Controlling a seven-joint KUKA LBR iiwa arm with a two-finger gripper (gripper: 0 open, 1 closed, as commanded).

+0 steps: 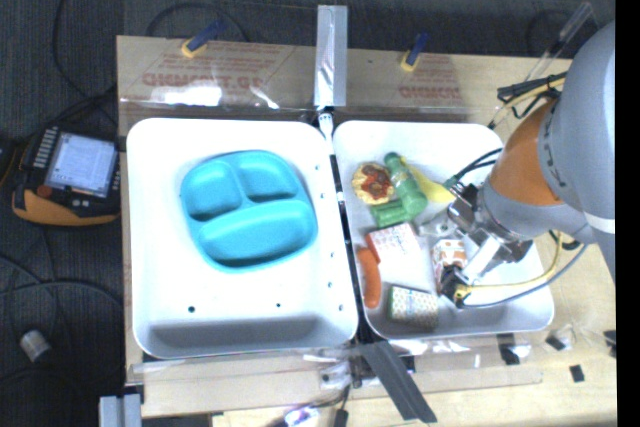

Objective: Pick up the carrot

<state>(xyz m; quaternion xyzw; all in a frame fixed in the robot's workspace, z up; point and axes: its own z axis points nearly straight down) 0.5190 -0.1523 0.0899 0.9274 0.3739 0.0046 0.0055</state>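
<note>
The jaws hang low over the right part of the right bin (522, 317), at the end of the arm (530, 180) that reaches in from the right. Whether they are wide or narrow I cannot tell. Just beside them lies a small red-and-white packet (449, 253). Left of that is a white box (393, 245), and near the front wall a greenish box (413, 304). Toward the back lie a green bottle (405, 197), a banana (432, 187) and a round red-topped piece (373, 181). The carrot (370, 277) lies along this bin's left wall, just beside the white box and apart from the jaws. The left bin (150, 315) holds a blue tray (250, 207).
</note>
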